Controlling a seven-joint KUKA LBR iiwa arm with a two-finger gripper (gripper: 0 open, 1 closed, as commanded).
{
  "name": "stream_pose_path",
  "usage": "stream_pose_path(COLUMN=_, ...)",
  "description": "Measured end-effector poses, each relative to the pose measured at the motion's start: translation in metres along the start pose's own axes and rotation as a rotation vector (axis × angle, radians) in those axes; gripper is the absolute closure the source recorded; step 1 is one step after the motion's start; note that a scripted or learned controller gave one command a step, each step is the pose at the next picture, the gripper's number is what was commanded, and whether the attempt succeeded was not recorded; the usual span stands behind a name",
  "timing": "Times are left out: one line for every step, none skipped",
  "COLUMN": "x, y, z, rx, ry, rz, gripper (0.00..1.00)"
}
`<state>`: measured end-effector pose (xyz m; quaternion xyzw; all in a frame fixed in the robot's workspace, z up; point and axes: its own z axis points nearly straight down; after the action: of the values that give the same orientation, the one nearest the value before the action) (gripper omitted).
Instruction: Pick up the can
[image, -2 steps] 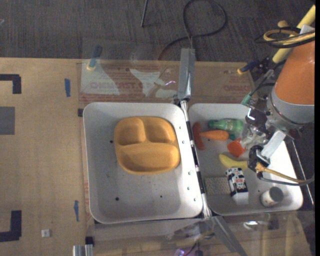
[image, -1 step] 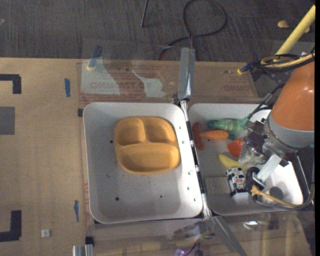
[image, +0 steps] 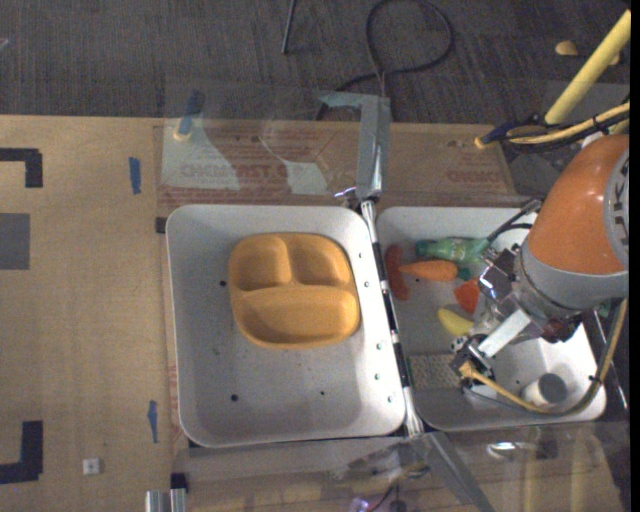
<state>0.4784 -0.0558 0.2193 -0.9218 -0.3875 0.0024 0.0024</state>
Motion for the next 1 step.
stream_pose_path(x=0.0491, y=-0.0271, z=-0.0523, rx=-0.007, ry=0.001, rz=-0.352, gripper=1.00)
